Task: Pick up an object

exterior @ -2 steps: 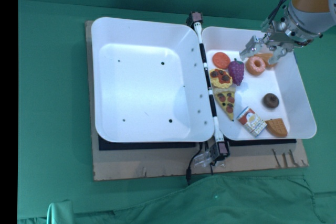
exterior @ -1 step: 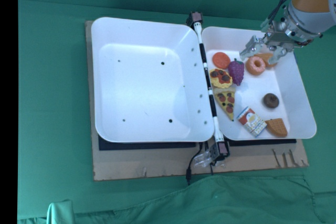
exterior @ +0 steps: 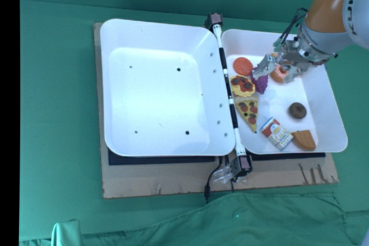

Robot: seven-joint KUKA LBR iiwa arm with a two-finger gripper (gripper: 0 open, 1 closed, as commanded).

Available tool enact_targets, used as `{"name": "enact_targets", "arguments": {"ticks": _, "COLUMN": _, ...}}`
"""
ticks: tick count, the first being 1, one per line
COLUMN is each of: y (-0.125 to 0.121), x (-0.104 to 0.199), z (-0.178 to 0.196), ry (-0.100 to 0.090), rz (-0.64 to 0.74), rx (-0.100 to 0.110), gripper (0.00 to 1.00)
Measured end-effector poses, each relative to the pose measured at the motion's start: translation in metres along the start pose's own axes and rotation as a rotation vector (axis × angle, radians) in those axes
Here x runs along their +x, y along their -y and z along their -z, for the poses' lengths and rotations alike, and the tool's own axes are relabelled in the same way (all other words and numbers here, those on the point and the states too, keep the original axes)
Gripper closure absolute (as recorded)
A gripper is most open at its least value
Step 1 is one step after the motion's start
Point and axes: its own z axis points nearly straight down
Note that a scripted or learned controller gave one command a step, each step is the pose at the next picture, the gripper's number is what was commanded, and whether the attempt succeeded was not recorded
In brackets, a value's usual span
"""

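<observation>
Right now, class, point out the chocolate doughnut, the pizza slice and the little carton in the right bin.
Chocolate doughnut [exterior: 297, 110]: camera view, on its brown ring.
Pizza slice [exterior: 248, 113]: camera view, on its topped middle.
Little carton [exterior: 277, 133]: camera view, on its printed top face.

Claw [exterior: 278, 68] low in right bin [exterior: 323, 95]; toy foods [exterior: 245, 86] beside; left bin [exterior: 161, 37] alongside.

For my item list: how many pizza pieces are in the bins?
2. Both lie in the right bin by its left wall: one pizza piece above, one pizza slice just below it. The gripper could hide more.
</observation>
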Motion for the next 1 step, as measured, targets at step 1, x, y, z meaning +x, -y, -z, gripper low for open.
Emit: {"name": "enact_targets", "arguments": {"ticks": 1, "y": -0.0053, "x": 0.0062, "z": -0.0424, "ry": 0.001, "rz": 0.000, "rx": -0.009, "gripper": 0.00}}
